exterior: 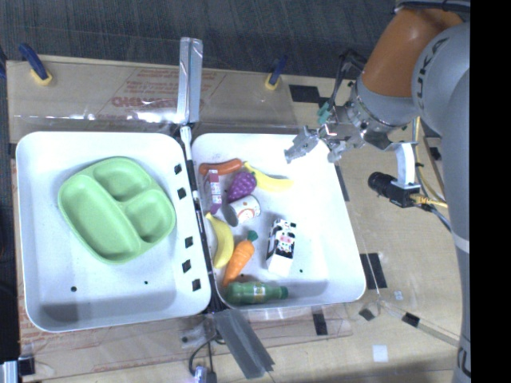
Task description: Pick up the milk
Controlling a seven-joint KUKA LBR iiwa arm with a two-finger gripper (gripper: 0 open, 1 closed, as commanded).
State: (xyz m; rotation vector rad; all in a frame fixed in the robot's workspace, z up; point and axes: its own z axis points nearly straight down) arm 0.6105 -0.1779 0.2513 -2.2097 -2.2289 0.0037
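Up at two o'clock of the right bin [339,282], my gripper [307,146] hangs, grip unreadable, ready to reach the milk [281,247]

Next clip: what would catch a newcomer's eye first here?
Probably the big green divided plate lying in the left bin. Next, the clutter of toy food in the right bin: the cow-patterned milk carton near its middle, with purple grapes, bananas and a carrot to its left. The gripper hangs over that bin's upper right corner, apart from the milk.
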